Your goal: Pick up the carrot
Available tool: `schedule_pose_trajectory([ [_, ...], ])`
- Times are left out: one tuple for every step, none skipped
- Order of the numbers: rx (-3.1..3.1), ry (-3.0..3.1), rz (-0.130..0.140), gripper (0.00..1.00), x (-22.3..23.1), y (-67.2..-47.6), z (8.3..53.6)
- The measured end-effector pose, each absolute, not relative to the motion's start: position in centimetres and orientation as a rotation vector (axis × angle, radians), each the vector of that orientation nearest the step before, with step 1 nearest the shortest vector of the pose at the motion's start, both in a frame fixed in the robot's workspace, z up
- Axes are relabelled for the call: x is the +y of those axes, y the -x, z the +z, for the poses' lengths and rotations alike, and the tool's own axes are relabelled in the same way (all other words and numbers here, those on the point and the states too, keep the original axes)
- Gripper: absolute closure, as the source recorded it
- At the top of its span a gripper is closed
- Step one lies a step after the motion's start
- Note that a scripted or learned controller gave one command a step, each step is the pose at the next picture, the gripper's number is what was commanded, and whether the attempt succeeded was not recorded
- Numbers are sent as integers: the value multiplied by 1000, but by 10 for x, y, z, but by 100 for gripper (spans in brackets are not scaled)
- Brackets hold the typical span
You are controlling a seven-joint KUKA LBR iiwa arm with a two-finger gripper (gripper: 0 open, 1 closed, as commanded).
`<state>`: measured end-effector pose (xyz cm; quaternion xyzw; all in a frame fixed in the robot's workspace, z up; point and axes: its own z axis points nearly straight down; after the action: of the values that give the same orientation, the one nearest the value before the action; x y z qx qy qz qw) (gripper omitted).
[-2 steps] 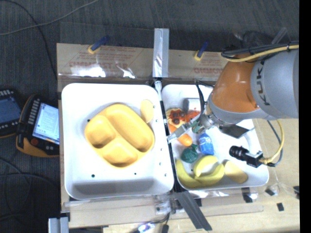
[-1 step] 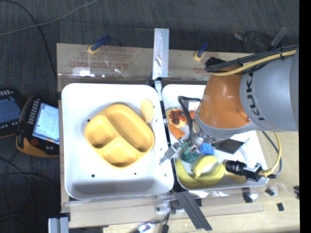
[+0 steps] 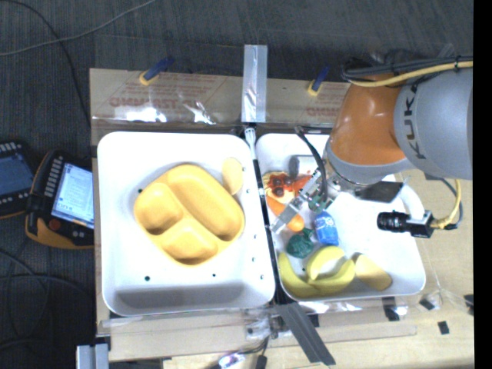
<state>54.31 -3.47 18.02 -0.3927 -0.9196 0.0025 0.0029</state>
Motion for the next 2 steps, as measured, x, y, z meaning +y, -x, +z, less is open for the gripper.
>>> schedule_pose_trajectory([
  [-2561,1808,10,0,-63,-523,180],
  [-2632,1714,2,0,-102,-510,123],
])
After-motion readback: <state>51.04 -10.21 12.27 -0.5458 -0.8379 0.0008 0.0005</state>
